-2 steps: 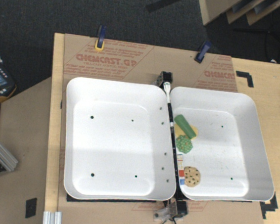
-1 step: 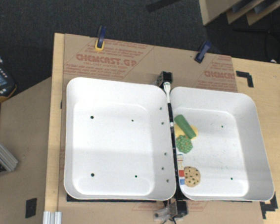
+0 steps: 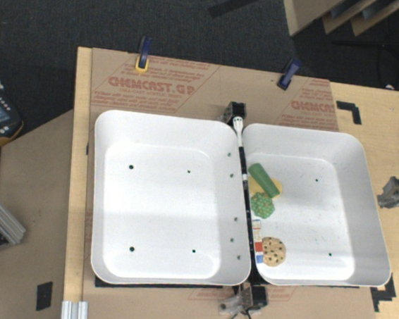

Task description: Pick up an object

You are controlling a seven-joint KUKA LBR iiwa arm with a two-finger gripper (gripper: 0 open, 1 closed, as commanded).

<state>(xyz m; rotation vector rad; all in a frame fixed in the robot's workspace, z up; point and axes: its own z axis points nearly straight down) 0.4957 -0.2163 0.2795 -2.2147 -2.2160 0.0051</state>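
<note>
Hard to make out: a small grey part (image 3: 395, 190) stands just outside the right bin (image 3: 341, 163), on the side from which the arm reaches in. It is too small and blurred to identify, and the state of the tool cannot be told from this view. Two white bins are counted, side by side. All loose objects lie in the right bin, against its wall farthest from the arm's side, well apart from the grey part. Nearest the camera is one round biscuit-coloured disc with dark specks (image 3: 273, 251). Just beside it, against the wall, lies one small red, white and blue piece (image 3: 259, 246), partly hidden and not identifiable. Farther back is one round green speckled object (image 3: 262, 207). Behind that, one yellow piece (image 3: 256, 189) is partly covered by one green block (image 3: 263, 180) lying aslant across it. The left bin (image 3: 116, 146) adjoins across the dividing rims. Farthest back, two blue clamps (image 3: 144, 52) grip the cardboard sheet (image 3: 214, 86).
</note>
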